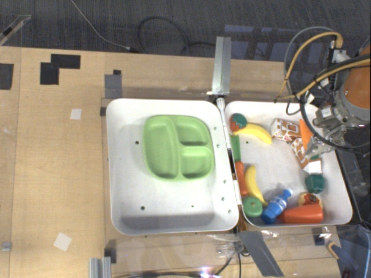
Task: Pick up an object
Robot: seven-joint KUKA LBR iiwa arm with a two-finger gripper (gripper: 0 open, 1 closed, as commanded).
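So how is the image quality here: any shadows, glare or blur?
Camera view: even lighting, objects sharp; a soft shadow lies along the near inner wall of the left bin; a small bright glare spot on the bench's front edge; the gripper area is slightly soft amid cables.

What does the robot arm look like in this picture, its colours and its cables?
The arm is grey metal with an orange band above the wrist. Yellow and black cables loop over it in wide curves. The gripper end is a cluster of grey and dark metal parts, too cluttered to make out in detail.
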